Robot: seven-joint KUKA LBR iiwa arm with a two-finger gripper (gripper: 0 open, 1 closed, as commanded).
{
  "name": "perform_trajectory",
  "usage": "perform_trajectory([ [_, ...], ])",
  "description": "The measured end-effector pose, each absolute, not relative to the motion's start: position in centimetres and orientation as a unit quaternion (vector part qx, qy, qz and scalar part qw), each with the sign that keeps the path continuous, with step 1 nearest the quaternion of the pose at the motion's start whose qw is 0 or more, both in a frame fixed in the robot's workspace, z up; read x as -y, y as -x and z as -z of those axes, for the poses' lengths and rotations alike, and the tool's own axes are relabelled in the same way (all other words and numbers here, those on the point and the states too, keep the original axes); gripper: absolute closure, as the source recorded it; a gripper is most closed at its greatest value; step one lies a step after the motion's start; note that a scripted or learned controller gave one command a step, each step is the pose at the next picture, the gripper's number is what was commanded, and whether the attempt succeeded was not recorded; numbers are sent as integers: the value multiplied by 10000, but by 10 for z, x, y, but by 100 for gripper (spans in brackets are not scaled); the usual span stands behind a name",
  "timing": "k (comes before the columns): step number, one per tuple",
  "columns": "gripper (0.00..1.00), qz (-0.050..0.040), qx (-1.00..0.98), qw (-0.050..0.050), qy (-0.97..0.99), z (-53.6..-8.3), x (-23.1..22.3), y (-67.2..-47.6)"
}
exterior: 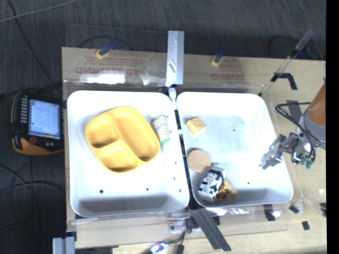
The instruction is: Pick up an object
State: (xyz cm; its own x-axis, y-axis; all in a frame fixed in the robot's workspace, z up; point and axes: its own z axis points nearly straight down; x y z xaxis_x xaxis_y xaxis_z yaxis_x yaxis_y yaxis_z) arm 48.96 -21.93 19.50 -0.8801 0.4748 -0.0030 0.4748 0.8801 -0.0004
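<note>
Gripper [271, 159]: fingers spread, nothing between, right bin's [249, 102] right edge | target: small round tan disc [199, 160] beside the centre divider | you'd find it light, stiff; pinch across rim.

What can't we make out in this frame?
- Claw, camera view: too small and blurred to read its state.
- Black-and-white packet: print too small to read.
- Small wrapper: partly behind the yellow tray; contents unclear.
- Arm: cut off by the right edge.
</note>
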Motion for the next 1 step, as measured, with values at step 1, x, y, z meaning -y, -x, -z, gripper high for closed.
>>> perform_trajectory([
  [1, 100, 2, -9862, 4, -1657, -205, 156, -485],
])
